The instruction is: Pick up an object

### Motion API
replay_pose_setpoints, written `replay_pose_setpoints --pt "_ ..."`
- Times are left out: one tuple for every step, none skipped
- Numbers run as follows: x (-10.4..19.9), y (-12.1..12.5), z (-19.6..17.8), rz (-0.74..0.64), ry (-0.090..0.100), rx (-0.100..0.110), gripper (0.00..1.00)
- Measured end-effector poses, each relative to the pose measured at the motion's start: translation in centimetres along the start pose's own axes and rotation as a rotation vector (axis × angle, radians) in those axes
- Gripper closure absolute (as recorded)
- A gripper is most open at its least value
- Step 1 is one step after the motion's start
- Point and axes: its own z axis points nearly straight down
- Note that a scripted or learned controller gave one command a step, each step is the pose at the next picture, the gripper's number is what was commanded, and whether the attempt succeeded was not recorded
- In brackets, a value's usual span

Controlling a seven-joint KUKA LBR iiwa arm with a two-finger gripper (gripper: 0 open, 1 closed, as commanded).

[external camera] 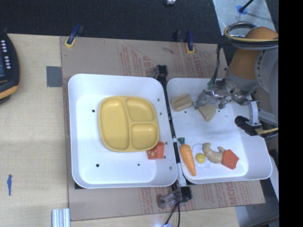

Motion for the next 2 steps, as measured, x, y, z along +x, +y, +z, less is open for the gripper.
replay_pose_setpoints --pt "-0.1 0.0 -1.3 0.000 -0.001 -0.001 1.00" --pt "8.1 -3.3 -10.7 -0.004 0.005 -0.001 1.00"
